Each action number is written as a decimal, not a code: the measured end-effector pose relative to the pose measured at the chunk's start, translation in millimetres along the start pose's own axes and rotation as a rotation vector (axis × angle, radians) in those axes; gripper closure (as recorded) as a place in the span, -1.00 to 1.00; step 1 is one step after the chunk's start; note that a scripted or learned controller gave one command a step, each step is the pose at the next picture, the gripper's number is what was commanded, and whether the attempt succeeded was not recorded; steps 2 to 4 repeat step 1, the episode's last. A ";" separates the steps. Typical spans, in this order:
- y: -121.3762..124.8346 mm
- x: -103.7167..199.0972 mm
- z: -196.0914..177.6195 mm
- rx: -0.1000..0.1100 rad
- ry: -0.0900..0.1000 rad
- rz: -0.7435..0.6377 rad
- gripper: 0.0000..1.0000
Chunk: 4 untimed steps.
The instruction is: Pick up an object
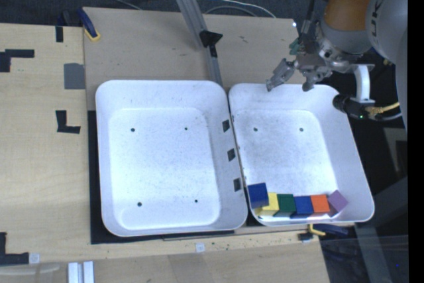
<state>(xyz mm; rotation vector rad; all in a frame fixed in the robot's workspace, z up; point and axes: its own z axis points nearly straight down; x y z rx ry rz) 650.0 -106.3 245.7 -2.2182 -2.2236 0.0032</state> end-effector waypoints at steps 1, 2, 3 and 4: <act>-81.8 66.9 57.7 0.011 0.004 -0.002 -1.00; -81.8 66.9 57.7 0.011 0.004 -0.002 -1.00; -81.8 66.9 57.7 0.011 0.004 -0.002 -1.00; -81.8 66.9 57.7 0.011 0.004 -0.002 -1.00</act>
